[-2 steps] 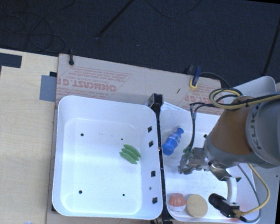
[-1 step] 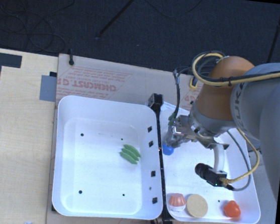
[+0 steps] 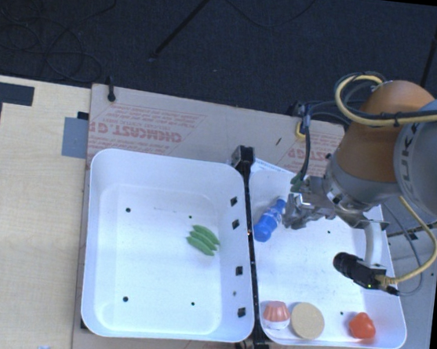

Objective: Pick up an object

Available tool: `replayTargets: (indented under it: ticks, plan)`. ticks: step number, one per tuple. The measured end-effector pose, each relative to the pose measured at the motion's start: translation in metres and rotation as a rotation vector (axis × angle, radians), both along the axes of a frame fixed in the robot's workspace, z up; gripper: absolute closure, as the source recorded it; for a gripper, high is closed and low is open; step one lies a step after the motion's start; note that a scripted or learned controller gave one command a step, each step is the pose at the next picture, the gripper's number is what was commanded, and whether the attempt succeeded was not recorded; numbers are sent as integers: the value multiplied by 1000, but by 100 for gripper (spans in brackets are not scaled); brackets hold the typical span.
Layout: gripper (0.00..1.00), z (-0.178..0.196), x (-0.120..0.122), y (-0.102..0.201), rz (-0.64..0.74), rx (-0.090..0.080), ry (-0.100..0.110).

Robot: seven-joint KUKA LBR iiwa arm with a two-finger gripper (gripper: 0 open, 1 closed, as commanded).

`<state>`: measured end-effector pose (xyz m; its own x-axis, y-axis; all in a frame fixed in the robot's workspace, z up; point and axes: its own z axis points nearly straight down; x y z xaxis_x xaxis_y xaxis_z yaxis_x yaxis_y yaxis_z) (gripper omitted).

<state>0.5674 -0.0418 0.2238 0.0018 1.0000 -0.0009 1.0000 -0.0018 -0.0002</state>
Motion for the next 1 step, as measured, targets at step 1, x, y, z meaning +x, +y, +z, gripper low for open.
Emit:
replayTargets:
  ticks: [1]
  plan:
    - [100,34,16,14,4,1,0]
